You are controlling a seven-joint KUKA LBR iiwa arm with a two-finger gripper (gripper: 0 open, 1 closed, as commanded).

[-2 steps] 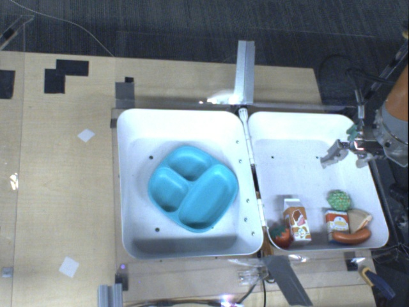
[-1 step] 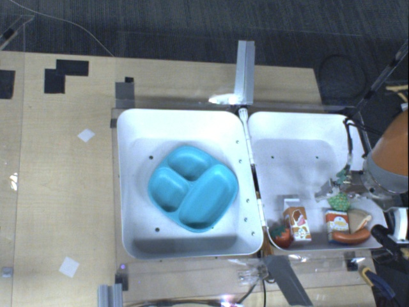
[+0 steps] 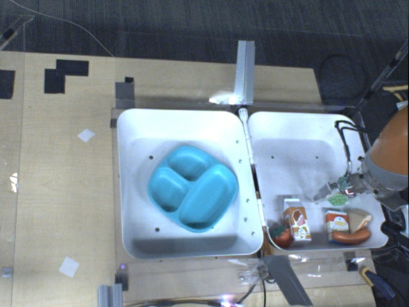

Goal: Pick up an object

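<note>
Since the gripper (image 3: 337, 192) hangs low in the right bin (image 3: 287, 147) just above the toy sausage (image 3: 351, 237), that sausage looks the likeliest thing to take, though the task names none; it lies at the bin's front right corner, touching the tan wedge (image 3: 359, 220) and just beside the small red-and-white carton (image 3: 337, 222). Its long axis runs left to right across the view, curved slightly, ends turned up toward the back. A good grasp, I judge, would close across the short width at mid-length and come straight down, keeping off the wedge and the bin wall. Whether the gripper is wide or narrow I cannot tell; something green sits at its tip. Further left stand a brown-and-white carton (image 3: 297, 224) and a red tomato-like piece (image 3: 281, 235). The left bin (image 3: 137, 139) holds a blue divided tray (image 3: 193, 187), all on the bench (image 3: 57, 190)
</note>
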